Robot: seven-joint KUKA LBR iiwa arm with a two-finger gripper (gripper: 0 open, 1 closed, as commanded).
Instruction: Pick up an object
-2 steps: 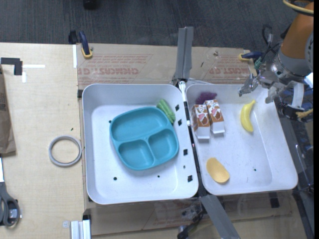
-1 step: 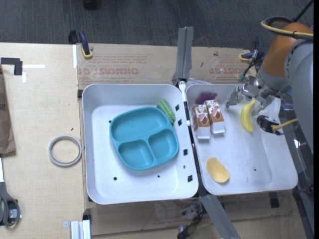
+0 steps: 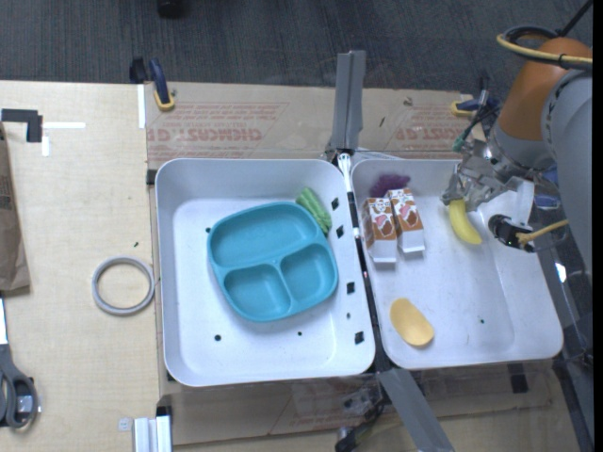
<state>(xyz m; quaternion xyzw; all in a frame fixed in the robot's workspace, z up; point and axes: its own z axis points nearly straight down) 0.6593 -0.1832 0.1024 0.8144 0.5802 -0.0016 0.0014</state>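
A yellow banana (image 3: 464, 223) lies in the right bin (image 3: 509, 337) near its far right side. My gripper (image 3: 464, 192) hangs right over the banana's upper end, and its fingers are hard to make out. Two small cartons (image 3: 394, 224) stand side by side at the bin's far left, with a purple item (image 3: 389, 183) behind them. A yellow-orange rounded piece (image 3: 412, 322) rests near the bin's front. In the left bin (image 3: 179, 281) sits a blue divided plate (image 3: 271, 261) with a green item (image 3: 315, 208) at its far edge.
The grey arm with its orange band (image 3: 532, 88) comes in over the right bin's far right corner, trailing cables. A tape ring (image 3: 123, 283) lies on the bench left of the bins. Scissors (image 3: 17, 395) sit at the bottom left corner.
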